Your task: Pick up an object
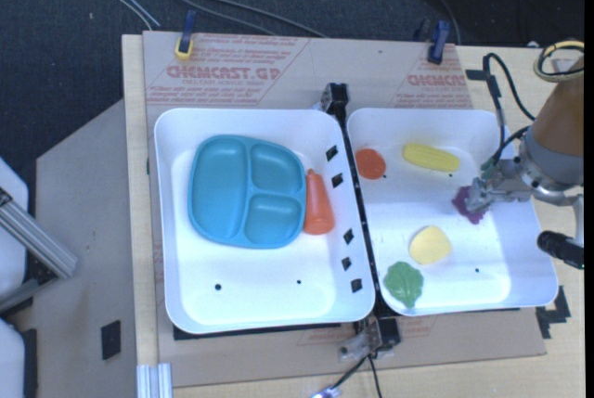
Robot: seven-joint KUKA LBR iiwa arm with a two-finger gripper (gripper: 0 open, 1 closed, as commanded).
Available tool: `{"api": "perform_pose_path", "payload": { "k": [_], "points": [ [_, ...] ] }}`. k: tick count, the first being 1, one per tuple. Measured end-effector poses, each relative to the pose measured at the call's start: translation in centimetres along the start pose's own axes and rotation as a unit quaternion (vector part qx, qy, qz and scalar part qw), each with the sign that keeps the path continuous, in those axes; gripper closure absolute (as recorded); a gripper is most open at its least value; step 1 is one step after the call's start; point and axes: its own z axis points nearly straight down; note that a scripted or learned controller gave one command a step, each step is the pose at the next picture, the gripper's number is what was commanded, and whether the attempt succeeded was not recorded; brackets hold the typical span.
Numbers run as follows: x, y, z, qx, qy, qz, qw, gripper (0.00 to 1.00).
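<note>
Red "CHEMCAST GP" print (225,71) on board (306,62)

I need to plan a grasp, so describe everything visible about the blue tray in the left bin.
The blue tray is a light blue, plastic-looking plate with rounded corners, divided into three compartments: a large one on its left side and two smaller ones on its right. It lies flat, face up, in the upper middle of the left bin, turned slightly askew. An orange carrot-like toy lies against its right edge. Nothing sits inside its compartments.
</note>
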Motion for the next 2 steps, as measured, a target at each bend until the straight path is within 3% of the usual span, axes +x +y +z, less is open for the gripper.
{"api": "perform_pose_path", "payload": {
  "k": [2],
  "points": [
    [-0.4,0.3,-9.7,-0.002,-0.002,0.000,1.0000,1.00]
  ]
}}
